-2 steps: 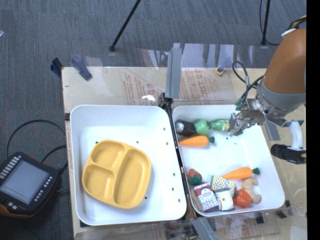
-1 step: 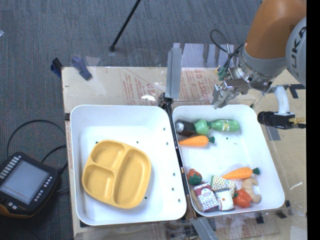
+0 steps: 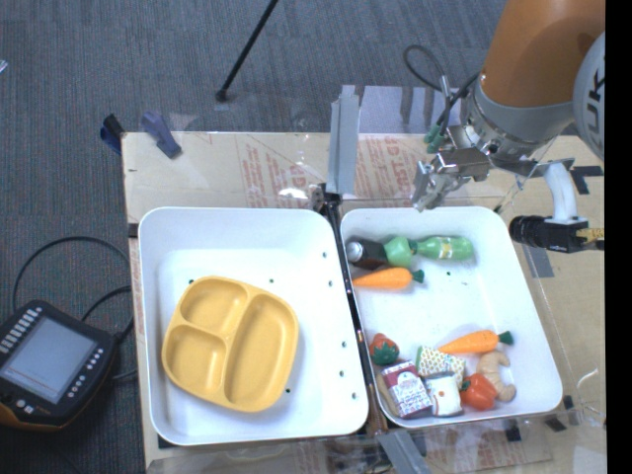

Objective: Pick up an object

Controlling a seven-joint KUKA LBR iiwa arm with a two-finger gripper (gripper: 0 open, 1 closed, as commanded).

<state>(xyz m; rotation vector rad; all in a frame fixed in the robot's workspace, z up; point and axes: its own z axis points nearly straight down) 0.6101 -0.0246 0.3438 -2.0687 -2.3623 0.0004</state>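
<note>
Nearest the camera, in the right bin [image 3: 528, 294]: a heap of small things at the front edge, with two small printed cartons [image 3: 420, 388], an orange-red pepper [image 3: 478, 391], a red strawberry-like piece [image 3: 383, 349] and a carrot [image 3: 476, 343] lying just behind. In the left bin [image 3: 158, 265]: a yellow divided plate [image 3: 232, 342], tilted across the floor. Further back in the right bin: a second carrot [image 3: 383, 278], and just behind it, touching or nearly so, a green bottle [image 3: 434, 250] lying on its side with a dark cap end to the left. Beyond the far rim, above the desk [image 3: 227, 171]: the pincer [image 3: 434, 188], hanging empty, clear of the bin; spread or pressed together, cannot tell.
</note>
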